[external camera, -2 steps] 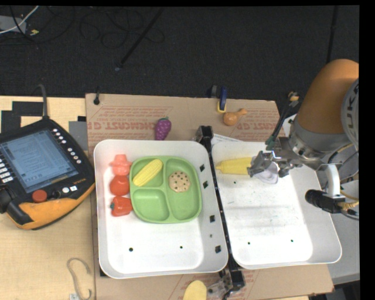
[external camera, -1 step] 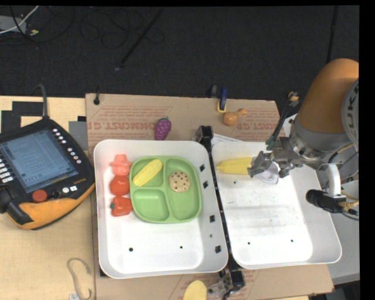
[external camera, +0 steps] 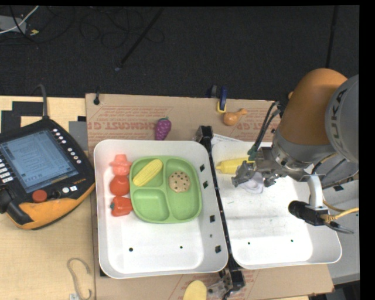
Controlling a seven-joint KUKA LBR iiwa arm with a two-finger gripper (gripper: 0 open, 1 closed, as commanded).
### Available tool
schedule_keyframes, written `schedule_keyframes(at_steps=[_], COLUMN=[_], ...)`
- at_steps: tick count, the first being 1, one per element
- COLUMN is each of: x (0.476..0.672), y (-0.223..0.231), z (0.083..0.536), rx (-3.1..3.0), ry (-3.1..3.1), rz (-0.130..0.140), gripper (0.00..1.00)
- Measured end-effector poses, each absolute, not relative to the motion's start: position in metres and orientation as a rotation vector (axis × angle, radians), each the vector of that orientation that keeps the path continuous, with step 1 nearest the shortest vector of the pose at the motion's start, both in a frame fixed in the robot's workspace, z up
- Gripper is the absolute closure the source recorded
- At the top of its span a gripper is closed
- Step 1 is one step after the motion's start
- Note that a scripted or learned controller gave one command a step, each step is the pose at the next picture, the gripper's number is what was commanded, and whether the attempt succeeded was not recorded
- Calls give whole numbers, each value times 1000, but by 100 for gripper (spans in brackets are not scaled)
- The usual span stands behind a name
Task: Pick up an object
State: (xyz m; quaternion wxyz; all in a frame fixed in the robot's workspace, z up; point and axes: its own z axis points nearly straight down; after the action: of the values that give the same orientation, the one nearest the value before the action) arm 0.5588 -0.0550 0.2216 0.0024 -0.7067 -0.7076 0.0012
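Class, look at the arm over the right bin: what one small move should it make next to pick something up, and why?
Probably ease the gripper slightly toward the left and down onto the yellow toy in the right bin. It hovers right beside that toy, the nearest object, with nothing visibly between its fingers.

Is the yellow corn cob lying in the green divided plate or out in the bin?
In the plate. The yellow corn cob lies slanted in the upper-left compartment of the green divided plastic plate, inside the left white bin.

Robotics lab: teach pendant, cardboard-lined bench, trailing cables.
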Motion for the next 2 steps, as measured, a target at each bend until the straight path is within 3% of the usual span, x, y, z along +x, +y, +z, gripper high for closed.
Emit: schedule_keyframes(at_steps=[2], x=[546], y=[37], z=[218], rx=[-2215], ry=[-2221], rz=[3], gripper=[100])
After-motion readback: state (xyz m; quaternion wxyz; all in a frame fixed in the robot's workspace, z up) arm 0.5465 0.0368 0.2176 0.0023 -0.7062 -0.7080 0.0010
